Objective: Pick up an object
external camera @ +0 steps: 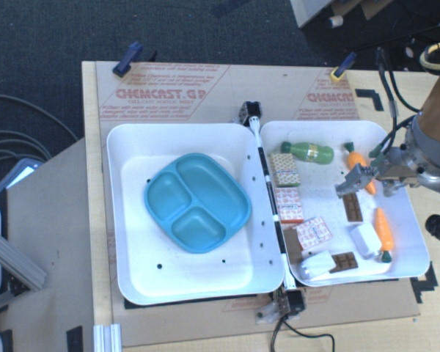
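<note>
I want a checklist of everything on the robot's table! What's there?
Surface: bench bearing two white bins, left bin, right bin.
Job's things: green bottle, two carrots, brown bar, patterned packets, all in right bin.
Clutter: blue divided plate in left bin.
Grippers: pincer over right bin, near the upper carrot.
Cables: black ones by the arm; grey loops on floor.
Surroundings: dark carpet.

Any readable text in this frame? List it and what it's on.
"CHEMCAST GP": red print on the board's protective film, behind the left bin.
"CHEMCAST": same print, partly cut off, behind the right bin.
Patterned packets in the right bin: print too small to read.
Green bottle: label unreadable.
</note>
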You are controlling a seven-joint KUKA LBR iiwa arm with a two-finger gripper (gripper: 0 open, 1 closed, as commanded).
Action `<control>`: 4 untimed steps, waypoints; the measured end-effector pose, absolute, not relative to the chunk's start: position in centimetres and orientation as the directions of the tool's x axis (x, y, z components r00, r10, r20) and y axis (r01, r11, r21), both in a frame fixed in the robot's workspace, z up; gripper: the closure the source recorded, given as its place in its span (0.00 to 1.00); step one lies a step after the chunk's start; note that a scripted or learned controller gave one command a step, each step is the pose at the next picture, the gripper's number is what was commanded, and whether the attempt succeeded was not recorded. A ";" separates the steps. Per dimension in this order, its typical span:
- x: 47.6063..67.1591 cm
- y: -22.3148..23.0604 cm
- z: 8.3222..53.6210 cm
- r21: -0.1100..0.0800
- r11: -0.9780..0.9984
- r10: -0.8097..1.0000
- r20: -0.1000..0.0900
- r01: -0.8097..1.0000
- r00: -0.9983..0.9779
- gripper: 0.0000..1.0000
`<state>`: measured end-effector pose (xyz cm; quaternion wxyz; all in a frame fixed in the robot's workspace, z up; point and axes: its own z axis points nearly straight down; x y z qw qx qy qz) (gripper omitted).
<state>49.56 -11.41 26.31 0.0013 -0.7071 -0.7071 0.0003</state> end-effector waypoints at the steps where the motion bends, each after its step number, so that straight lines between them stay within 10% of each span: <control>1: 55.6 -15.1 13.1 -0.003 -0.001 1.000 0.001 1.000 0.001 0.00; 2: 54.0 -18.0 8.4 -0.003 -0.001 1.000 0.001 1.000 0.001 0.00; 3: 54.1 -18.0 9.5 0.000 0.000 1.000 0.001 1.000 0.000 1.00; 4: 56.7 -14.4 8.8 0.009 0.001 1.000 -0.002 1.000 -0.001 1.00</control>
